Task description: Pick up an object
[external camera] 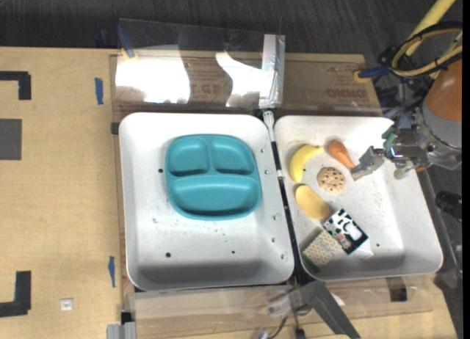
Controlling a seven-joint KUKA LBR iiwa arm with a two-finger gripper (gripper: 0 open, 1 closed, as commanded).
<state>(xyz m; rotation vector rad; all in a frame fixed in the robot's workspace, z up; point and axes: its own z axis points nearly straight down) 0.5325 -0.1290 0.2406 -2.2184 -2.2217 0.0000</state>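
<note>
So far: nothing is picked up; every object lies in a bin and none sits between the fingers, so the whole grasp and lift appear to be left to do.
Left bin (pixel 139 205): 1 shallow white bin holding 1 teal divided plate (pixel 213 175), which lies flat near the middle with 3 compartments, all bare as far as I can see.
Divider: the 2 bins touch along their inner rims, just right of the plate.
Right bin (pixel 411 242): the second white bin, holding a cluster of small objects toward its left half.
Banana (pixel 303 160): yellow, at the upper left of the right bin, close to the inner wall.
Lemon-like piece (pixel 313 202): yellow and rounded, below the banana, near it.
Cookie (pixel 331 178): round, tan and speckled, just right of the banana and between the 2 yellow pieces.
Carrot (pixel 340 153): orange, slanted, just above the cookie and nearest the arm.
Patterned box (pixel 345 230): black and white print, lower in the bin, beside a flat speckled card (pixel 320 249).
Gripper (pixel 374 160): over the upper right part of the right bin, just right of the carrot and cookie; 1 grey finger (pixel 363 168) points toward them, but whether the fingers are spread or closed I cannot tell.
Likely target: my guess is the carrot or the cookie, since they lie closest to the fingertip.
</note>
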